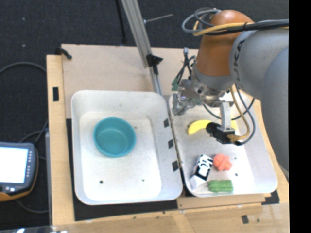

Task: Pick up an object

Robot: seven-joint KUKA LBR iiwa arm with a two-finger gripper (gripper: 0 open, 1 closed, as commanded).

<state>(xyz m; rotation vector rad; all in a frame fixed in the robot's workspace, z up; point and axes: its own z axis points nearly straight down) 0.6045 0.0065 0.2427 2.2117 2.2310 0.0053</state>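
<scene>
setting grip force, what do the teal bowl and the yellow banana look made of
Round teal bowl: probably hard plastic, with an even colour and a faint sheen on its rim. Curved yellow banana: likely a moulded plastic toy, uniformly bright and smooth; whether it is hard or soft is unclear.

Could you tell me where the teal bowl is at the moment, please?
The teal bowl sits in the left white bin, towards its upper left, well apart from the banana in the right bin.

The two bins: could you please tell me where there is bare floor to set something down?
The left bin is bare all round the teal bowl, most widely along its near edge. The right bin is crowded: banana, orange toy, black-and-white item, green piece, with the arm overhead.
</scene>
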